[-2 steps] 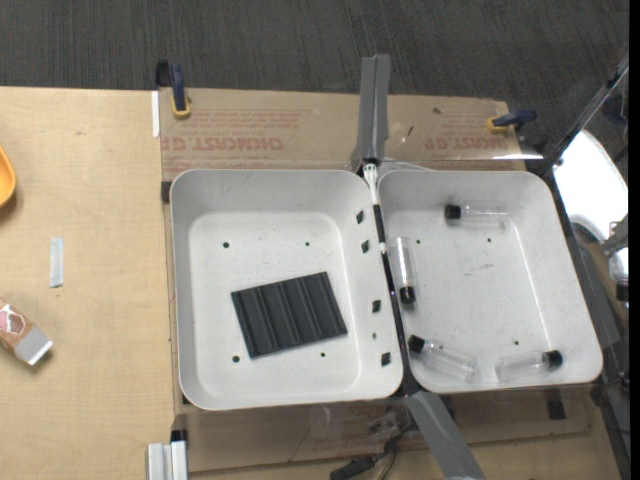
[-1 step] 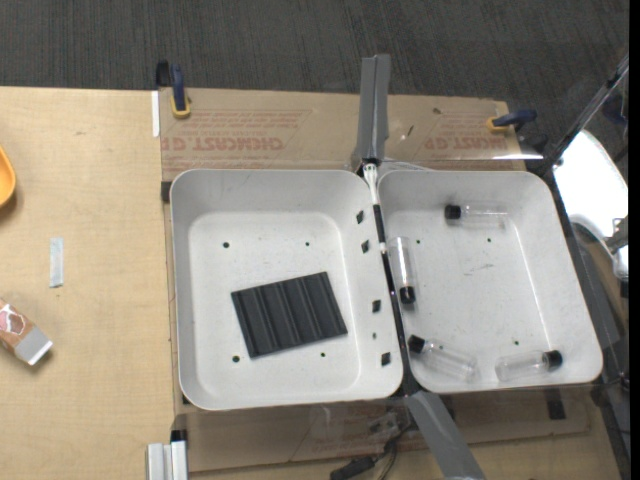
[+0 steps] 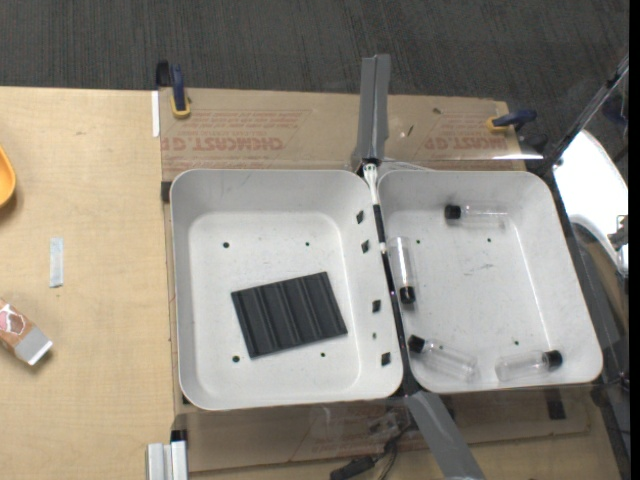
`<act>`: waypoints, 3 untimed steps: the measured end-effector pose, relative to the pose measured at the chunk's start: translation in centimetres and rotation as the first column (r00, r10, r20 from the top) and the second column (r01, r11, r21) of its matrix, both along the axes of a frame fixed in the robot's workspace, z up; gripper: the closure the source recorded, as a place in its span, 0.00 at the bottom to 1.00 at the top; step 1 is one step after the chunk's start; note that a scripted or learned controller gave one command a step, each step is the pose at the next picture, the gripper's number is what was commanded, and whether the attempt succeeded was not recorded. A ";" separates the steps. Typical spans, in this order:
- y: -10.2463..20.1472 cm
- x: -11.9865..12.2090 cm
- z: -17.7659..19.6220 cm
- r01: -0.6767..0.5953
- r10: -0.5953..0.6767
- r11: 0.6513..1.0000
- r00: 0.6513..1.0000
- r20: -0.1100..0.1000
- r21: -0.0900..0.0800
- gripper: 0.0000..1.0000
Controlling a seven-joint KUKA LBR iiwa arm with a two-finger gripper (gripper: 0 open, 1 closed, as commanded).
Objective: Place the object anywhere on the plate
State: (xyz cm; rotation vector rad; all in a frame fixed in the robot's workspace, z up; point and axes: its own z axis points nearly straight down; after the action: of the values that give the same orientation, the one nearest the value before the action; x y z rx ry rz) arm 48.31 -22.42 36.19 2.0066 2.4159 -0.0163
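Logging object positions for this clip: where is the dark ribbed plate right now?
In the camera view the dark ribbed plate lies flat on the floor of the left bin, slightly tilted, toward its front half; the clear vials are in the right bin.

The 2 bins are white: the left bin carries small black dots on its floor, and the right bin shows faint grey scuffs. At the 6 o'clock part of the left bin lies a dark charcoal plate ribbed with parallel lines. In the right bin, 4 clear vials have black caps. The surface is pale tan wood. Brown cardboard at 12 o'clock bears mirrored red lettering. 2 clamps are blue with yellow-orange tips. At 9 o'clock sits an orange edge. The floor is dark grey with a fine weave.
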 end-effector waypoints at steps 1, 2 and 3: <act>0.2 -0.5 -3.7 -0.129 0.129 0.992 0.992 0.004 0.008 1.00; 0.2 -0.4 -2.9 -0.131 0.131 0.991 0.991 0.004 0.007 1.00; 0.1 -0.2 -2.0 -0.132 0.132 0.991 0.991 0.003 0.005 1.00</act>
State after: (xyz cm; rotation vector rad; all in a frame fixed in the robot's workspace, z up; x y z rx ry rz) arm 48.06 -22.28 34.15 1.8426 2.5440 -0.0065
